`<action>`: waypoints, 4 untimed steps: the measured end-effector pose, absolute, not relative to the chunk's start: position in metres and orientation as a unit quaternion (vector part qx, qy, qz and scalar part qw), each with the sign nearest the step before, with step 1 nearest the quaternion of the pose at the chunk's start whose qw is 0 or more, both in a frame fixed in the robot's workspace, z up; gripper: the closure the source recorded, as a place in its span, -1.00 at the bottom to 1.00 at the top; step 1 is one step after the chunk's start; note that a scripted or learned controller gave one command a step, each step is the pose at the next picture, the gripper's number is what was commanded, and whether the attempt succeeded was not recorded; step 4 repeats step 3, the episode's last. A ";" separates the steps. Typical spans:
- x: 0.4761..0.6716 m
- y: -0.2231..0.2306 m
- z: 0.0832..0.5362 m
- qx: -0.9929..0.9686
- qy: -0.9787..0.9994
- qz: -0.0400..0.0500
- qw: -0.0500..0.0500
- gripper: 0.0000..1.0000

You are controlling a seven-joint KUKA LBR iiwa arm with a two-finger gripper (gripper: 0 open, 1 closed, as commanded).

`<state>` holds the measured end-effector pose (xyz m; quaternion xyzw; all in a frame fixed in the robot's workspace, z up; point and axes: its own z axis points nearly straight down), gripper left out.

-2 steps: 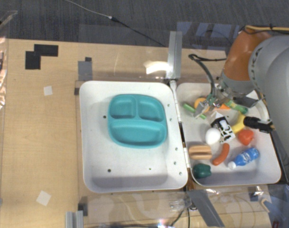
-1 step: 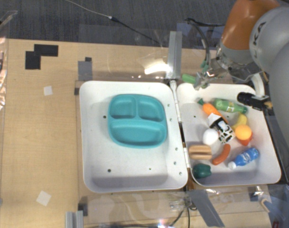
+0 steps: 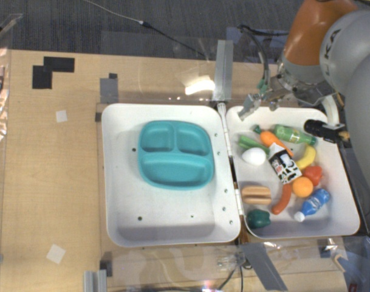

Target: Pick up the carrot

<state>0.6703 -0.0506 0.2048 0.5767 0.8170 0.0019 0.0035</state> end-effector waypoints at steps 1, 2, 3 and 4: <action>0.668 -0.119 0.155 0.607 0.795 -0.001 0.001 -1.00; 0.655 -0.100 0.094 0.614 0.790 0.005 0.009 -1.00; 0.658 -0.099 0.108 0.611 0.792 0.008 0.013 1.00; 0.658 -0.099 0.108 0.611 0.792 0.008 0.013 1.00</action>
